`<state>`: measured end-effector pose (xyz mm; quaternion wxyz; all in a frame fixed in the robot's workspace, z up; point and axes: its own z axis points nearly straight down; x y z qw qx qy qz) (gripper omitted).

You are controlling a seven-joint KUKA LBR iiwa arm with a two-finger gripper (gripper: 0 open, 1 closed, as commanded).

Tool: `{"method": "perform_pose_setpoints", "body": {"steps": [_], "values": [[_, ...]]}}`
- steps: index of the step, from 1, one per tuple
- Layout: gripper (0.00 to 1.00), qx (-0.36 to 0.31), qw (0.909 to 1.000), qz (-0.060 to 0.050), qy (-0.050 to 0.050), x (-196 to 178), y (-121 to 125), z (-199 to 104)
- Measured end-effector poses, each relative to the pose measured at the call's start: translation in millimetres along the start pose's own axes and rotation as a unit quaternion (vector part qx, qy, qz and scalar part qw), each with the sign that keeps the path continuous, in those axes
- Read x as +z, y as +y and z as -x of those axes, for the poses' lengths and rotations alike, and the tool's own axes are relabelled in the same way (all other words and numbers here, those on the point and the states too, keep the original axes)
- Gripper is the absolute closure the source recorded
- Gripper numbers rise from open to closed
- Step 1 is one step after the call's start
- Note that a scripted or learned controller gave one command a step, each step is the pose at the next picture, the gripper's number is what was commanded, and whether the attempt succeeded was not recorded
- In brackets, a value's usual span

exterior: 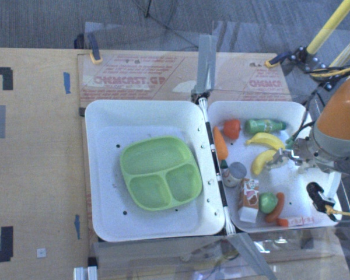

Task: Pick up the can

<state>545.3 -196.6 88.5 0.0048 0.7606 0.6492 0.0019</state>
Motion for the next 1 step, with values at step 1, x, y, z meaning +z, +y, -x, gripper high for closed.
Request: {"method": "perform_pose_setpoints", "body": {"steps": [1], "values": [[0.00,-0.035,0.9994,0.000,0.001,-1.2,-59.4,-13.8]]}}
